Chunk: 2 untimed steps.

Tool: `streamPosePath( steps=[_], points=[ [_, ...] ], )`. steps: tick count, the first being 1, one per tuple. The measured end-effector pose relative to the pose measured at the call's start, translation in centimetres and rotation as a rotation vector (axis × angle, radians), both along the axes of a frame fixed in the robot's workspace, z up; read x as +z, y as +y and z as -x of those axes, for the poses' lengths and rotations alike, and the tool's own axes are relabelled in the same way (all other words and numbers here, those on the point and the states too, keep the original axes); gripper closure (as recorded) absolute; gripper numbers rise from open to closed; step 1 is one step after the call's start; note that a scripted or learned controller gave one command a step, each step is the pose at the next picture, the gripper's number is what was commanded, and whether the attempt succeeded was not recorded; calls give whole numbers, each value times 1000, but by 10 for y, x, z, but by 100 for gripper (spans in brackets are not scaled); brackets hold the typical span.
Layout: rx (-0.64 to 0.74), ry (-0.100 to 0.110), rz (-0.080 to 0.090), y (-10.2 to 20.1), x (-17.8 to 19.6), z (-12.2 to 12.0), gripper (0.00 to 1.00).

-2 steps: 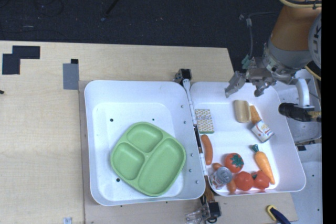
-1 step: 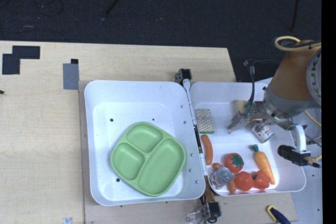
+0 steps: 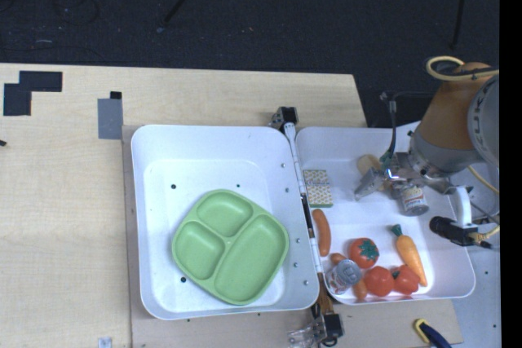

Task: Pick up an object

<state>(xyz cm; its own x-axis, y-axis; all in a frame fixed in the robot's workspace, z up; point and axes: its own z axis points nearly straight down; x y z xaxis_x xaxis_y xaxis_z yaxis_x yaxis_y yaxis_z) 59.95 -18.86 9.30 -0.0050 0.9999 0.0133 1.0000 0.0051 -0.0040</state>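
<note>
The right bin (image 3: 440, 289) holds several toy foods. A carrot (image 3: 409, 257) lies near its front right, beside a tomato (image 3: 364, 251) with a green top. Two red pieces (image 3: 390, 281) sit at the front wall, with a clear little cup (image 3: 344, 275) to their left. An orange sausage-like piece (image 3: 322, 231) lies along the left wall, and behind it is a patterned pad (image 3: 317, 186). My gripper (image 3: 377, 178) hangs low over the back middle of this bin. A small tin-like cylinder (image 3: 413, 200) is just to its right. Whether anything is between its tips is unclear.
The left bin (image 3: 155, 167) holds a green three-compartment plate (image 3: 230, 246). A metal clamp (image 3: 285, 118) joins the bins at the back and another (image 3: 318, 328) at the front. Pale bench stretches to the left. The arm's orange band (image 3: 453, 110) rises at the right.
</note>
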Motion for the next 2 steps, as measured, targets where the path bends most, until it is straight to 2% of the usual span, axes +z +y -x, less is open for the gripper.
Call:
streamPosePath(
  steps=[1, 2],
  points=[
    [-2, 0, 12, -23, -7, -45, 0],
    [1, 4, 11, -23, 1, -44, 100]
  ],
)
